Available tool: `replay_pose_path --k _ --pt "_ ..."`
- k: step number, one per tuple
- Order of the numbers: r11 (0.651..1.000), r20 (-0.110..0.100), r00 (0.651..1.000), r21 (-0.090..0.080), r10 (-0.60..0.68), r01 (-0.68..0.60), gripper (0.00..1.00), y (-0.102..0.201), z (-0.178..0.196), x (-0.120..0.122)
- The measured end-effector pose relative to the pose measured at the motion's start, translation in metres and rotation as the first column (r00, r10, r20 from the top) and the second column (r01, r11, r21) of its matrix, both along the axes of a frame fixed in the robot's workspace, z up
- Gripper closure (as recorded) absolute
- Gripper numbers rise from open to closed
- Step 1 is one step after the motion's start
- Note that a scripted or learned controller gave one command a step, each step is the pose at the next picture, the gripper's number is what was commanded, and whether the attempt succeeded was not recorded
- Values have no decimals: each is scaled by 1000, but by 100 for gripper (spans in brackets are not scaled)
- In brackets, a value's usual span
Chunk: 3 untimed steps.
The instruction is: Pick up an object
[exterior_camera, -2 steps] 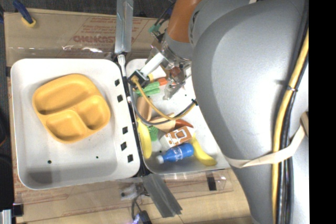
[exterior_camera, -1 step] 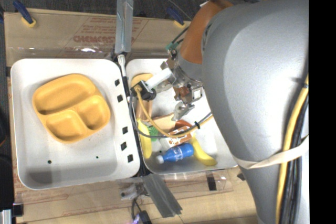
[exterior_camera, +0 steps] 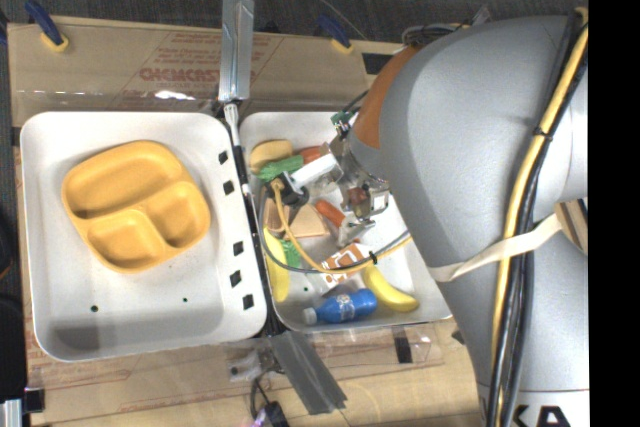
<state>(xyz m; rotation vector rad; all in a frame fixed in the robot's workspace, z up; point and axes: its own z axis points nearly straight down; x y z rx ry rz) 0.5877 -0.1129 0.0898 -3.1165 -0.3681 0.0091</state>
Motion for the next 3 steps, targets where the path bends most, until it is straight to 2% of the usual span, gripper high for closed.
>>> replay_pose_path --k 1,2,3 --pt "1000 0 1000 1 -28 28 0 20 -1 39" --pt "1000 -8 1000 1 -19 19 100 21 6 38" --pt "1000 6 1000 1 -23 23 100 79 103 -16"
